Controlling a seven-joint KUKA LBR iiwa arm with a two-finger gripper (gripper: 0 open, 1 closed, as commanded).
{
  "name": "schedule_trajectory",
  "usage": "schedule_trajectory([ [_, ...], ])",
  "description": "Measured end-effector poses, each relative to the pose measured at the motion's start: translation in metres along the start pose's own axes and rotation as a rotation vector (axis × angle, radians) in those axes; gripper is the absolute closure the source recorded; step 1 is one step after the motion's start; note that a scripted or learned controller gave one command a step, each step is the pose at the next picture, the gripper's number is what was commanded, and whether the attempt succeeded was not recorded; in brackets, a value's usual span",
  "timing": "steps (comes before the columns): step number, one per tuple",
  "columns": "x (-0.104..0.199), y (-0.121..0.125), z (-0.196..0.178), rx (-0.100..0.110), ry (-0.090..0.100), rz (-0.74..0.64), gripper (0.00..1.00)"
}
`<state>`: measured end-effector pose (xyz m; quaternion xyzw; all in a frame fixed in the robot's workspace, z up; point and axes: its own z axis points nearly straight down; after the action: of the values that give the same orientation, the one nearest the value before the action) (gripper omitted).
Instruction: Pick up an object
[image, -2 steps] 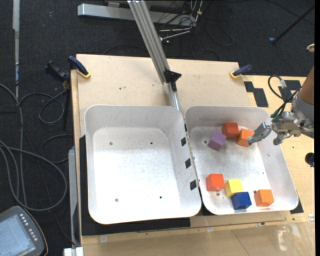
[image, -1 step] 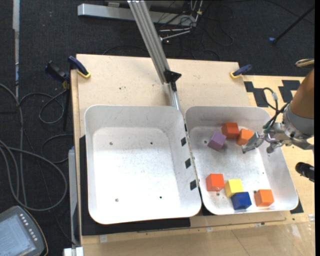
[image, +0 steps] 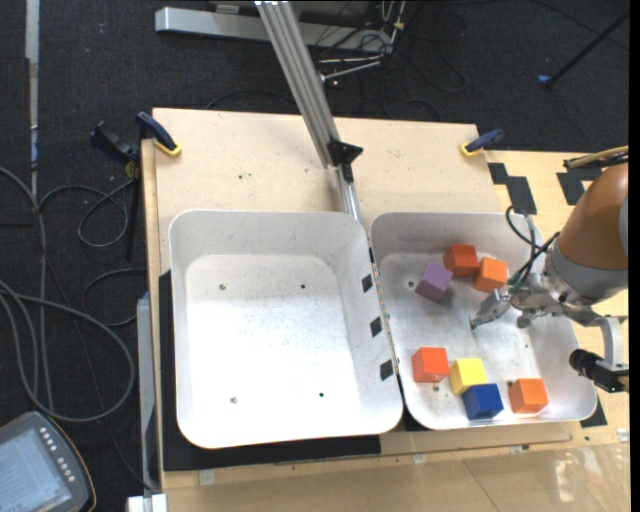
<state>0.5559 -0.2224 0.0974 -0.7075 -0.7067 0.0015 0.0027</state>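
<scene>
Seven blocks sit in the right bin, and my hand is down inside it, reaching in from the right with my grey arm and its orange band above. My fingers point left and look spread, nothing between them, so the hand is open and holding no block. Just above and left of the fingertips there's an orange block touching a darker orange one, and a purple block lies left of those, well clear of my fingers. Toward the near rim I see a red-orange block, then a yellow block with a blue block pressed against its corner, and another orange block off to the right. The left bin lies beside mine, their rims meeting in the middle, both resting on the pale surface.
</scene>
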Motion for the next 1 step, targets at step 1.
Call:
schedule_trajectory([
  [1,-0.0006,0.0024,-0.0144,-0.009,-0.003,0.0,1.0],
])
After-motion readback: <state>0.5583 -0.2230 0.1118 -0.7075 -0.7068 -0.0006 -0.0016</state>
